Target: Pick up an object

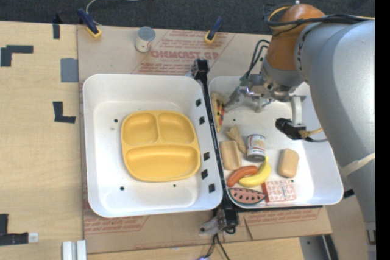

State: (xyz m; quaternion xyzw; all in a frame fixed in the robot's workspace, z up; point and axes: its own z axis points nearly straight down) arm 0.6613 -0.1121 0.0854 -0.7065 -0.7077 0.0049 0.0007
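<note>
Gripper [259,96] hangs over right bin [317,189] far edge, finger state unclear. Small can [256,147] stands upright toward near edge from it; banana [258,175] beyond.

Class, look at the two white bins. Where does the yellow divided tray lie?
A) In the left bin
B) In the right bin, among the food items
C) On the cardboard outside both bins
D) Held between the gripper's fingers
A: the yellow divided tray lies flat on the floor of the left bin, while the banana and the can sit in the right bin.
</note>
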